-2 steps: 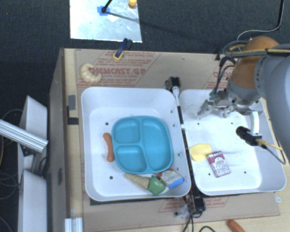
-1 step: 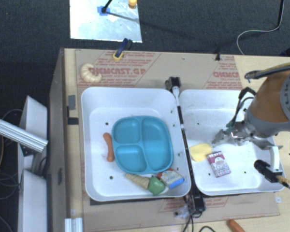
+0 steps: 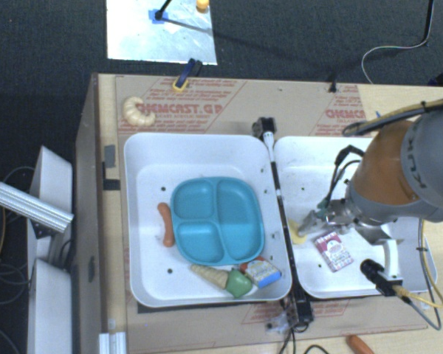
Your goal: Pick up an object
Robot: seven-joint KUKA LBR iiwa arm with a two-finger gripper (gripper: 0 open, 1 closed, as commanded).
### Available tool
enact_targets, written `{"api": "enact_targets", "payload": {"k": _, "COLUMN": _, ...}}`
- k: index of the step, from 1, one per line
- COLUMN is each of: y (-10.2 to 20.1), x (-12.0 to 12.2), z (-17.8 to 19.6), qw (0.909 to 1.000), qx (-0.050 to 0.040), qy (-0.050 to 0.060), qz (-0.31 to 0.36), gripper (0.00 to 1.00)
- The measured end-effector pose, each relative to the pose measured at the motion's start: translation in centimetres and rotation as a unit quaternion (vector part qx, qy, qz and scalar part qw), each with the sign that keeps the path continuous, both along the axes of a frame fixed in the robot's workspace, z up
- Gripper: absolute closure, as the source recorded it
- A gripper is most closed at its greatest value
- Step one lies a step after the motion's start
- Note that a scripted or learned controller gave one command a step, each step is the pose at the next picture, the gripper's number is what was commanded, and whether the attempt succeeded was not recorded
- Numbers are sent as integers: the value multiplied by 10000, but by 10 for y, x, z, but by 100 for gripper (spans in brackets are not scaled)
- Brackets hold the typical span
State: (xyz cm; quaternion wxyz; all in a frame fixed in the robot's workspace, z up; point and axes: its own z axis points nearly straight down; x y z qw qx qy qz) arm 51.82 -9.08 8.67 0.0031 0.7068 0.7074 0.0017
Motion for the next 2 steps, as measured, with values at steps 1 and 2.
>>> {"api": "enact_targets", "payload": {"k": 1, "y": -7, "x": -18, "z": -2, "qw": 10000, "qx": 8, "qy": 26, "qz": 0, "gripper": 0}}
{"api": "enact_targets", "payload": {"k": 2, "y": -6, "x": -18, "z": 8, "qw": 10000, "qx": 11, "qy": 18, "qz": 10, "gripper": 100}}
